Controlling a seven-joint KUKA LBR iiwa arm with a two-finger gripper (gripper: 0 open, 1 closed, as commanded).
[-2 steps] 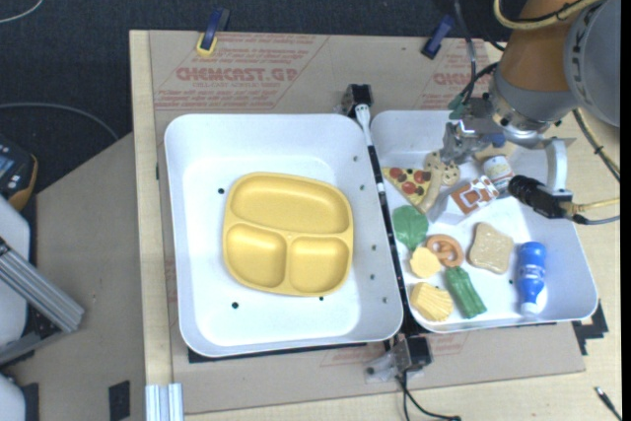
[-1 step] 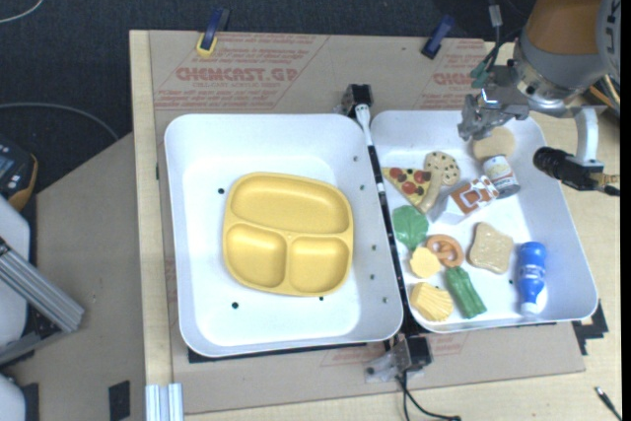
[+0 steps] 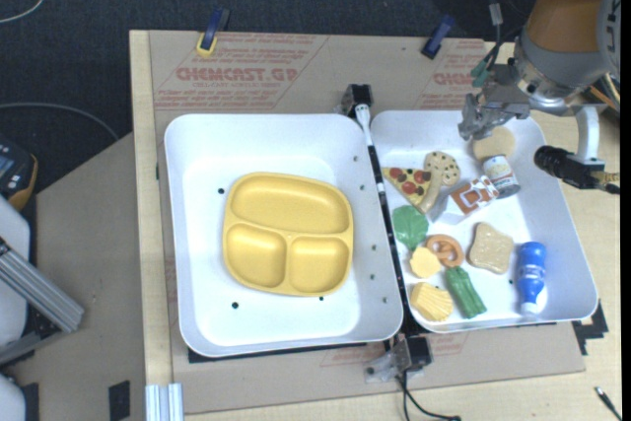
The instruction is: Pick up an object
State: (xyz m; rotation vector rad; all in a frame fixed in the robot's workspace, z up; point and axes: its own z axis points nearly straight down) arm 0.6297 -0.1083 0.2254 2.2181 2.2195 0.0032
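Green pickle (image 3: 464,293) front; blue bottle (image 3: 530,275) beside; tool (image 3: 480,124) over beige piece (image 3: 493,144)

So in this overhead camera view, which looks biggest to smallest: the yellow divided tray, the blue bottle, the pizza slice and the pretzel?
1. Yellow divided tray, by far the largest.
2. Blue bottle.
3. Pizza slice, close to the bottle, so that order is unsure.
4. Pretzel, smallest.

Gripper (image 3: 480,121) low over right bin's (image 3: 572,242) far corner, beside a pale round piece (image 3: 496,143), yellow tray (image 3: 288,234) in left bin (image 3: 197,212), blue bottle (image 3: 530,275) near front
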